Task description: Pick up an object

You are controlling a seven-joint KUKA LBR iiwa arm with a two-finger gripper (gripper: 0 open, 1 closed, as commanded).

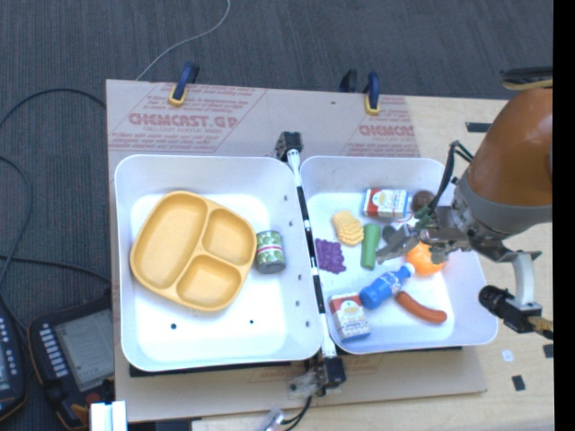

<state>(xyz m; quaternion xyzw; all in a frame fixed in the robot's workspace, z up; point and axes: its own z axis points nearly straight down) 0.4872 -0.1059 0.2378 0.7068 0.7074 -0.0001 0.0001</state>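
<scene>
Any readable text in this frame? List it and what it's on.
"CHEMCAST GP": red print on the brown board behind the left bin, at left.
"CHEMCAST": same print again on the board at right, partly cut off by the right bin.
Can label: too small to read.
Red cartons and: print blurred.
Blue bottle label: unreadable.

I work in a robotics lab, not a home. My bench is a pale wooden board (269,119) printed with red lettering, held by blue and yellow clamps (186,79) over dark grey carpet (90,25). Two shallow white plastic bins (135,339) sit side by side on it. Black cables (36,106) trail across the floor, and a grey handheld control pendant (76,344) lies at the lower left.
</scene>
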